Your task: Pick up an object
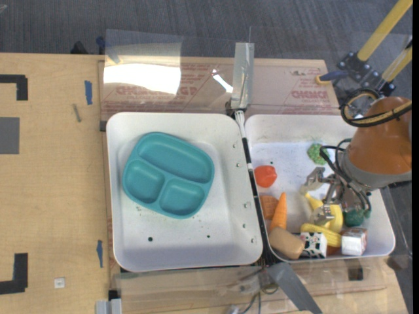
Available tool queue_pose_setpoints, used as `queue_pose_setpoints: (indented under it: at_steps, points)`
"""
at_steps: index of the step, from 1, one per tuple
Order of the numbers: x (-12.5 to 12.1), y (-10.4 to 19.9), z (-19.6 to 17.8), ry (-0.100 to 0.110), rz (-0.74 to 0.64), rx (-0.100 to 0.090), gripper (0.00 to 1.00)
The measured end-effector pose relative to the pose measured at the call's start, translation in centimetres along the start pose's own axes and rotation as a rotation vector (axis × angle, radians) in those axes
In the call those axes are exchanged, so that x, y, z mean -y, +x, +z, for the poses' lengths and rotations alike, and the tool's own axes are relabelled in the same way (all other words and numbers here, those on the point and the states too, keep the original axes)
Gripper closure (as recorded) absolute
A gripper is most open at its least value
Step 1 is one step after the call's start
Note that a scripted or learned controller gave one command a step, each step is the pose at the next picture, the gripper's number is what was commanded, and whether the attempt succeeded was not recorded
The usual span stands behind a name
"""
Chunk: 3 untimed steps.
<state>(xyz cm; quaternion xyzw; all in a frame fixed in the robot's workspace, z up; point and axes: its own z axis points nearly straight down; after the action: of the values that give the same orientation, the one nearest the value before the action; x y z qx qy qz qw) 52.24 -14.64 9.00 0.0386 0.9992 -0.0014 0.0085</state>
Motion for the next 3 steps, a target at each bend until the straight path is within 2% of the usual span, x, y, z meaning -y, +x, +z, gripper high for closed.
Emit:
queue_pose_setpoints:
  at_steps: [1, 2, 3]
  points:
    - [-4.2, 1.8, -0.7, 0.015, 0.041, 0.038, 0.00]
    - [-3.7, 1.8, -0.5, 0.008, 0.132, 0.027, 0.00]
    - [-4.0, 2.8, -1.0, 0.013, 0.144, 0.052, 0.00]
